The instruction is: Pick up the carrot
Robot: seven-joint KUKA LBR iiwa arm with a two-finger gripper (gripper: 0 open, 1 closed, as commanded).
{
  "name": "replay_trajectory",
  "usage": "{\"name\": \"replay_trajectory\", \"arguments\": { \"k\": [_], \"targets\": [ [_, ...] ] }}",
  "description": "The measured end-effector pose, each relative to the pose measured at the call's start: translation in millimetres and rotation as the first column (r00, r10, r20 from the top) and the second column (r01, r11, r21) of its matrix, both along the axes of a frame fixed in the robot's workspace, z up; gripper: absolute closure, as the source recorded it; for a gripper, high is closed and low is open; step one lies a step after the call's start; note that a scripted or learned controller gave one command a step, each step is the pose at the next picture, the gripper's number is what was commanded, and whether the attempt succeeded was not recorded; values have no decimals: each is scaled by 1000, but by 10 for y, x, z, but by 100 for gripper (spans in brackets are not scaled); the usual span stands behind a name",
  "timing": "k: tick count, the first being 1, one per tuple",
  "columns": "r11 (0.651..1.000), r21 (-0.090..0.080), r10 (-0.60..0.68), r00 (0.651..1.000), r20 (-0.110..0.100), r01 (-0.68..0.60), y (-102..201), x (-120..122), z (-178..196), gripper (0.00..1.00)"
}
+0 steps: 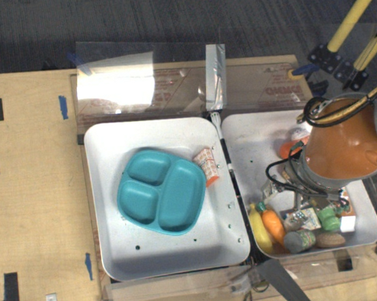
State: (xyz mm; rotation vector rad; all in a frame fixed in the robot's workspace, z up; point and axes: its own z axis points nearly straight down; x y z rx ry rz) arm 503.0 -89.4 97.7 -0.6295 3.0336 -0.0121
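1. The carrot (272, 224) is seen in the lower right of the frame, in the right bin (240, 142), near its front edge.
2. A yellow banana-like item (260, 231) is touched by the carrot on its left; a grey-green lump (300, 240) is found just below it.
3. The gripper (303, 210) is positioned just right of the carrot, under the orange wrist; whether it is wide or narrow cannot be told.
4. A teal divided plate (161, 191) and a small packet (207, 164) are held by the left bin (106, 186).
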Motion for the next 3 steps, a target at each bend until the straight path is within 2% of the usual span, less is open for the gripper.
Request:
{"name": "replay_trajectory", "arguments": {
  "k": [1,2,3],
  "targets": [
    [1000,1,-10,1000,-6,10,-14,14,-12,0],
    [919,-5,393,919,-25,-394,34,59,-46,0],
    [614,-14,789,614,-34,-789,-156,-36,-71,0]
  ]
}}
